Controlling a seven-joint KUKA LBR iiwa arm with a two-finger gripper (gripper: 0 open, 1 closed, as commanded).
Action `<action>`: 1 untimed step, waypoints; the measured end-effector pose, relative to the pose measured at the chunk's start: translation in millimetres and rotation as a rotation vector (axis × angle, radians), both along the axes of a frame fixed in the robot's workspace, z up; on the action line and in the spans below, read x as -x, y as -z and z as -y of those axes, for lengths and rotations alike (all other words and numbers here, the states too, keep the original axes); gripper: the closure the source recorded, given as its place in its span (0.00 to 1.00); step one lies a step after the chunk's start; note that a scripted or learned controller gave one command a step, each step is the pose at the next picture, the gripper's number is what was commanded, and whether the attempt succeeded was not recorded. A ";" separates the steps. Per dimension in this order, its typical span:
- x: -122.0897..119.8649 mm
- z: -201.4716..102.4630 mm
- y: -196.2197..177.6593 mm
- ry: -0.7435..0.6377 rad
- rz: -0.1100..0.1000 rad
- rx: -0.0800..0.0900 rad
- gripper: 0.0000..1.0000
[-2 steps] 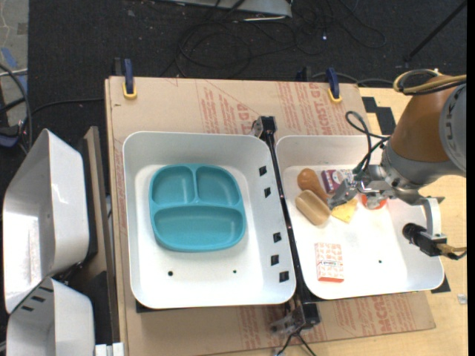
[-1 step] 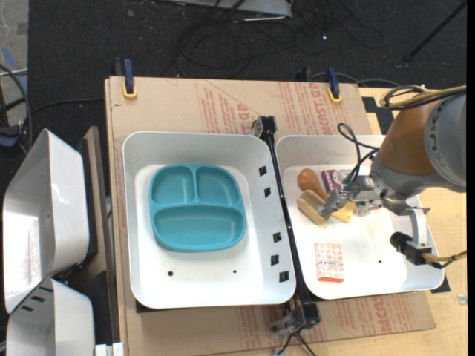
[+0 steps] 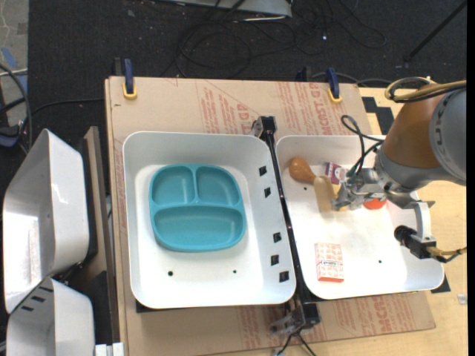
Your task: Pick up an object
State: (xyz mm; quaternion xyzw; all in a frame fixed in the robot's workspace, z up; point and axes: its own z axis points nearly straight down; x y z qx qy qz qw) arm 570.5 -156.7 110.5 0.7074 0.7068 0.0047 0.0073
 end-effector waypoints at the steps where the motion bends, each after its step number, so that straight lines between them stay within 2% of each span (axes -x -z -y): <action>1: -4.2 5.5 -62.1 -0.003 -0.011 -0.002 1.00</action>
